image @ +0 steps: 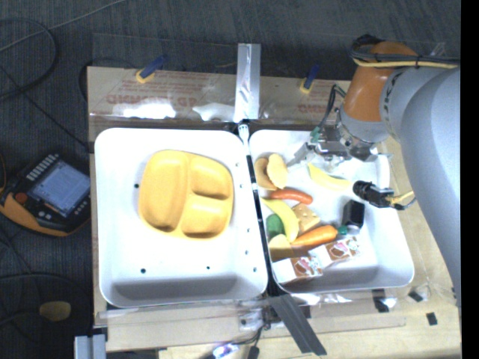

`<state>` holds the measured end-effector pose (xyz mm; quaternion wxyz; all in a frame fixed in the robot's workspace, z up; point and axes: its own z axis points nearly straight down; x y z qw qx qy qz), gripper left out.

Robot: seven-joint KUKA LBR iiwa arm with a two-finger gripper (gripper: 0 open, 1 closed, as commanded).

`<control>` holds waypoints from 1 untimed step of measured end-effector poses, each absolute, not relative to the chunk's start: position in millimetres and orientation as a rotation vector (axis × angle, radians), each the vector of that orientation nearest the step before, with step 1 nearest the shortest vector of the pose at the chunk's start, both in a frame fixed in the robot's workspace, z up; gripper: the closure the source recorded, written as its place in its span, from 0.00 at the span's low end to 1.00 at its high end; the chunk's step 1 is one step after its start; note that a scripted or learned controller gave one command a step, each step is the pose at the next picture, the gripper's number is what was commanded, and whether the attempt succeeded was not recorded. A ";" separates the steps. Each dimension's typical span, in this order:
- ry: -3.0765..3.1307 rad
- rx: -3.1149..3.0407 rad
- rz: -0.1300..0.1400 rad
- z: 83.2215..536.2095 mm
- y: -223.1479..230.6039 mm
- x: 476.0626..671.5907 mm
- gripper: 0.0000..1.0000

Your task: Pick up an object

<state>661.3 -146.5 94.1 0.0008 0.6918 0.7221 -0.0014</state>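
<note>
1. The gripper [334, 145] hangs over the far right corner of the right bin [400, 264]; whether it is released or clenched cannot be told.
2. The pale yellow wedge [327, 179] lies just beside it, toward the bin's near side, long axis running left to right.
3. The carrot [315, 236] and yellow tray [185, 194] lie farther off.
4. No writing is legible.
</note>
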 end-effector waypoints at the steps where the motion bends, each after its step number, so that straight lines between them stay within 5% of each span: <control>1: 2.270 2.171 -0.009 102.0 -145.9 661.3 1.00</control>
